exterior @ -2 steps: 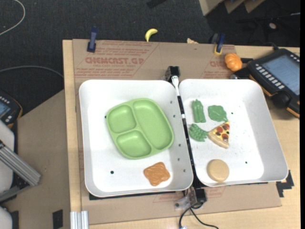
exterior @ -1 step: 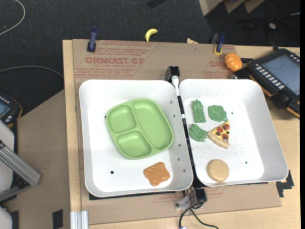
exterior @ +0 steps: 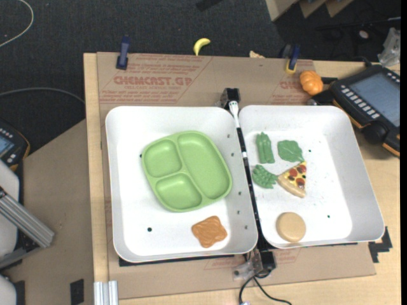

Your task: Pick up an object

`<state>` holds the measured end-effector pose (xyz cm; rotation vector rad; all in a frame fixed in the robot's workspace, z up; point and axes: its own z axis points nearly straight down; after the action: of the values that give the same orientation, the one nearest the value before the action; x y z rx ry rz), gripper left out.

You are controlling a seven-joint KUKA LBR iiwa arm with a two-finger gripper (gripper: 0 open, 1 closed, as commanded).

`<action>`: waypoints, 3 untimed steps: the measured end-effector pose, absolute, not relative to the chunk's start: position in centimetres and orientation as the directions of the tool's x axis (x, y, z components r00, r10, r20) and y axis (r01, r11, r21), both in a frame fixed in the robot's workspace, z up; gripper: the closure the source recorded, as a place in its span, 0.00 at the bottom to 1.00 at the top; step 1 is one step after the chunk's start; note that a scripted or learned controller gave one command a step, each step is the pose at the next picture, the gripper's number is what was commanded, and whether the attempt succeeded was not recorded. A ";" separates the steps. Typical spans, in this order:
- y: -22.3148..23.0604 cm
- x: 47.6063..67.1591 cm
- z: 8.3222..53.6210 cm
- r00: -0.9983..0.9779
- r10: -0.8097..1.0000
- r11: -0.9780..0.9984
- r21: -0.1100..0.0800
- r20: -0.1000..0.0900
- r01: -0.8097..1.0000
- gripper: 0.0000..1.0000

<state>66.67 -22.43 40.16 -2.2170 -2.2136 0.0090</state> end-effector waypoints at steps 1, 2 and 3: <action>-22.3 66.7 42.2 -0.001 1.000 0.001 0.006 -0.005 1.000 1.00; -22.3 66.8 43.3 -0.002 1.000 0.002 0.010 -0.008 1.000 1.00; -22.3 66.8 44.4 -0.002 1.000 0.003 0.014 -0.011 1.000 1.00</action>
<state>66.85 -22.28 44.43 -2.2311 -2.2369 -0.0035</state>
